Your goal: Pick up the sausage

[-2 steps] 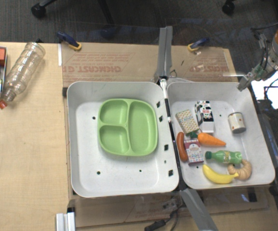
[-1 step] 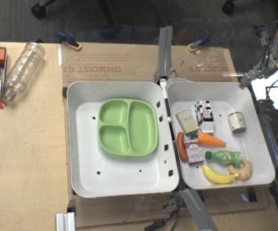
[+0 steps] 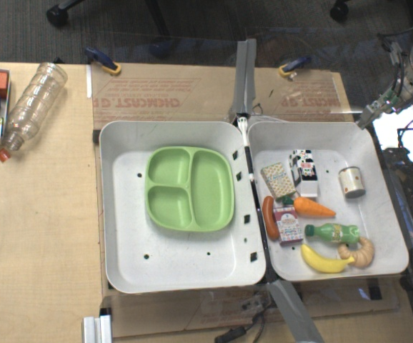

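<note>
The sausage [image 3: 269, 218] is a short red-orange link lying lengthwise against the left wall of the right bin [image 3: 385, 213], touching a small pink box [image 3: 289, 226]. My gripper [image 3: 378, 110] hangs at the view's right edge, above the right bin's far right corner and well away from the sausage. Nothing shows in its grasp.
Around the sausage lie a carrot [image 3: 314, 207], a green bottle [image 3: 333, 231], a banana [image 3: 326, 261], a croissant [image 3: 361, 251], a can [image 3: 351, 181], a cow-patterned carton [image 3: 305, 170] and a cracker box [image 3: 278, 179]. The left bin holds a green divided plate [image 3: 190, 189]. A plastic bottle [image 3: 33, 102] lies on the bench.
</note>
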You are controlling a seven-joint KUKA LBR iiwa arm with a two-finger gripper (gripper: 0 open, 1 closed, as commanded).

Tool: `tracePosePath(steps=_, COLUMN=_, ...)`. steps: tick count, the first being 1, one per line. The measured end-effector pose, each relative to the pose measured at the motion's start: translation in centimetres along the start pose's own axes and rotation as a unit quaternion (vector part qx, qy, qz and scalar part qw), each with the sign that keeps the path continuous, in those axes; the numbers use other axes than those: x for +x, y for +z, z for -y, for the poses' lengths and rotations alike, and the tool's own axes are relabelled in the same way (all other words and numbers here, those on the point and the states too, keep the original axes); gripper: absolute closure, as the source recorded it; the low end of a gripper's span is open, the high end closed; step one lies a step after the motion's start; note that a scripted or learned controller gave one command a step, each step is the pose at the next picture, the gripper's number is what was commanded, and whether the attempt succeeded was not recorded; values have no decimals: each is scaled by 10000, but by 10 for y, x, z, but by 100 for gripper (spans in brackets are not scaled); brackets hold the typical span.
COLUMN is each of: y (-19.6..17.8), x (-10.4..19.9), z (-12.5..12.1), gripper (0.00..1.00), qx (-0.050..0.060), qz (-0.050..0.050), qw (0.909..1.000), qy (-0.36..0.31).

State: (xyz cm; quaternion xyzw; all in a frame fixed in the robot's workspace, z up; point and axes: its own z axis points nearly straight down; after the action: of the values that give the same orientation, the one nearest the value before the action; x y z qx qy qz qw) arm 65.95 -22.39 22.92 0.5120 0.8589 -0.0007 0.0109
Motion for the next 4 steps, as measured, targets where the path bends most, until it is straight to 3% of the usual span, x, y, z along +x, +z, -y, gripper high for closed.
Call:
tracePosePath(steps=3, y=-29, x=-3, z=-2, gripper=100, qx=-31, qz=54, qw=10000, qy=-14)
tracePosePath(steps=4, y=1, x=2, z=-1, gripper=100, qx=0, qz=-97, qw=9319, qy=-3625)
